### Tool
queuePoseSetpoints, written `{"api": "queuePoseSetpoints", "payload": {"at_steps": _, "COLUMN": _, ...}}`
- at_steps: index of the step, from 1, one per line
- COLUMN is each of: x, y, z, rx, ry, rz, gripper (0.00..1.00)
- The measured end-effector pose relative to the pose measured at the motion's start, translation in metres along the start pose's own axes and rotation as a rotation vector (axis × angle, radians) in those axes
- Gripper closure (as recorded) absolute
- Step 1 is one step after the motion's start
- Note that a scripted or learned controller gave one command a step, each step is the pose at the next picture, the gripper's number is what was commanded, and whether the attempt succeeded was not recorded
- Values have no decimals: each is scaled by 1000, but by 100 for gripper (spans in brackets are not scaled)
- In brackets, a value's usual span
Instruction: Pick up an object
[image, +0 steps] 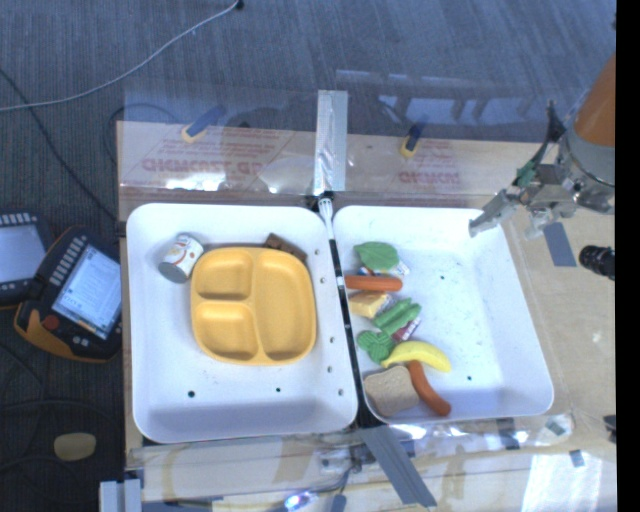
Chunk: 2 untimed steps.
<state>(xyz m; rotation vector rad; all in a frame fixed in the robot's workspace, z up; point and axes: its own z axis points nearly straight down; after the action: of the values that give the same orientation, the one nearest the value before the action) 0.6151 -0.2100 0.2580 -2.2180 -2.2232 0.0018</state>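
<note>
My gripper (511, 221) hangs over the upper right corner of the right bin (490, 320), open, with nothing between its fingers. Toy food lies along that bin's left side, well left of the gripper: a green leaf (375, 255), an orange carrot (372, 283), a yellow wedge (366, 306), green pods (400, 316), a broccoli piece (375, 345), a banana (418, 355), a bread slice (392, 390) and a red sausage (430, 392). The left bin (160, 380) holds a yellow divided plate (252, 303), a small white can (180, 257) and a brown piece (276, 242).
The bins meet at a dark seam (340, 300). A strip of silver tape (330, 140) runs behind them. A teach pendant (70, 295) and cables lie on the floor to the left. The right bin's middle and right side are bare white floor.
</note>
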Motion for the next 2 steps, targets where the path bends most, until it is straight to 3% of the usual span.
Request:
{"api": "queuePoseSetpoints", "payload": {"at_steps": 1, "x": 60, "y": -25, "z": 126, "rx": 2, "ry": 1, "rz": -117, "gripper": 0}}
{"api": "queuePoseSetpoints", "payload": {"at_steps": 2, "x": 104, "y": -29, "z": 113, "rx": 0, "ry": 1, "rz": -5, "gripper": 0}}
